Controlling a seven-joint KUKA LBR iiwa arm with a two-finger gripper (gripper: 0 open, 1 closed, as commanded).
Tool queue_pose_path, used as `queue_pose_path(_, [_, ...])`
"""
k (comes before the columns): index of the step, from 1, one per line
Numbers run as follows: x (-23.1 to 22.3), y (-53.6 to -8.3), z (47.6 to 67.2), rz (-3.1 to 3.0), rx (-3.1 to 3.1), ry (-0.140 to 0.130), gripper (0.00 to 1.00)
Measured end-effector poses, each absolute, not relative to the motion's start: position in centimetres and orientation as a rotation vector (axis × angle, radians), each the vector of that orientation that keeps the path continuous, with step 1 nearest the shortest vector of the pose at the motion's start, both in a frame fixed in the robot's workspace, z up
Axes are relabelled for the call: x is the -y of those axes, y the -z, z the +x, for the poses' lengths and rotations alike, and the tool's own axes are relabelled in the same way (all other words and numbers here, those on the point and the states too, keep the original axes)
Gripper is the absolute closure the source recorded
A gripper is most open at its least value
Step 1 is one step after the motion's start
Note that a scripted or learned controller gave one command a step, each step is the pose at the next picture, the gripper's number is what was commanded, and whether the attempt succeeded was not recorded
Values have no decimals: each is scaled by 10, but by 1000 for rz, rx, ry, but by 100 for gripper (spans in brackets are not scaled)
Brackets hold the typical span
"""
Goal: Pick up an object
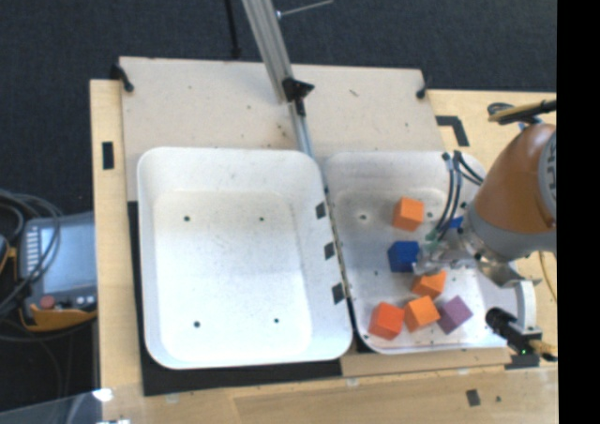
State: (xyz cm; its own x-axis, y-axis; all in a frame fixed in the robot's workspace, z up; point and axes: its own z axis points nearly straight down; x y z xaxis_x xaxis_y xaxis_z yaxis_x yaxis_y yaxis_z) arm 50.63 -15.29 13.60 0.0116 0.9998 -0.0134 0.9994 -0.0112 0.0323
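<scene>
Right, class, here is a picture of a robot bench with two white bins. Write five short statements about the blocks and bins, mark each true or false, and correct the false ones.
1. All the blocks lie in the right bin. True.
2. The blue block sits in the left bin. False: it is in the right bin, below the upper orange block.
3. There is one purple block. True.
4. The purple block lies at the bin's far edge. False: it lies near the front edge, right of an orange block.
5. The gripper is above the right bin. True.
</scene>
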Motion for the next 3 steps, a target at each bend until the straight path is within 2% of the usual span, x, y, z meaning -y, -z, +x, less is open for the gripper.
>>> queue_pose_path(1, [165, -189, 505, 2221, -2212, -5, 100])
queue_pose_path(3, [174, -288, 507, 2212, -2221, -5, 100])
